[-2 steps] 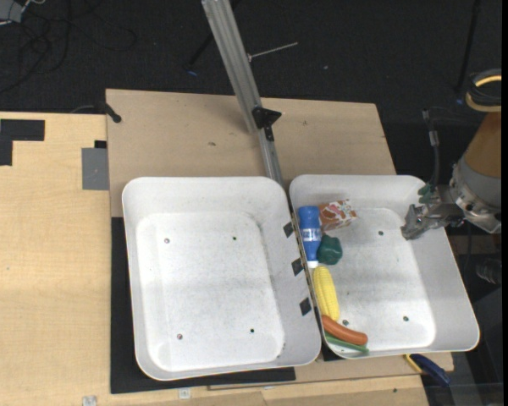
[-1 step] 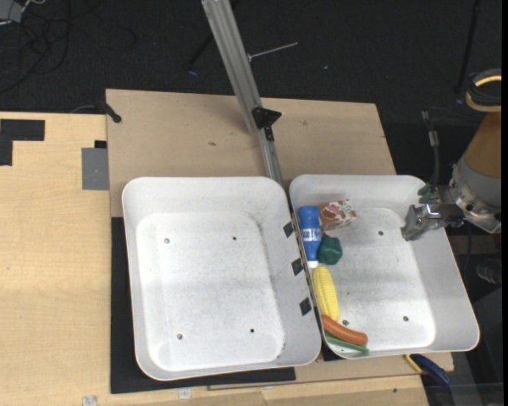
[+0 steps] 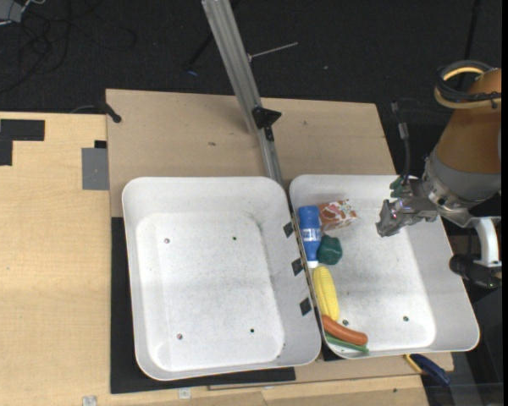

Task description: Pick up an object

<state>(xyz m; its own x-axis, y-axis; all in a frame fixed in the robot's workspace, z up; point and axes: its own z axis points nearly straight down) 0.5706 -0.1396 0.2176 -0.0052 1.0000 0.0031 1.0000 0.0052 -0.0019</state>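
Gripper (image 3: 391, 223) over the far right part of the right bin (image 3: 389, 299), at the end of the grey arm (image 3: 457, 176) with its orange band, reaching in from the right. Open or closed: cannot tell from this slanted view. Nothing visibly clamped in it.

Objects for picking all in the right bin, gathered along its left wall and well apart from the gripper, except one. Red and white packet (image 3: 339, 214) at the far end, nearest to the gripper but not touching it. Blue bottle (image 3: 308, 225) just left of the packet, lying lengthwise against the wall, white end toward the camera. Dark green piece (image 3: 329, 249) just beside the bottle, touching or nearly touching it. Yellow corn cob (image 3: 325, 291) below these, lying along the same wall. Orange-red sausage-like item (image 3: 346, 334) at the near left corner, on top of a pale green and white thing (image 3: 349, 350), too small to name.

Left bin (image 3: 129, 227) directly beside the right one, joined to it with small black clips (image 3: 289, 229). Aluminium bar (image 3: 240, 70) slanting from the top down to the meeting point of both bins. Light wooden bench (image 3: 42, 227) under everything.
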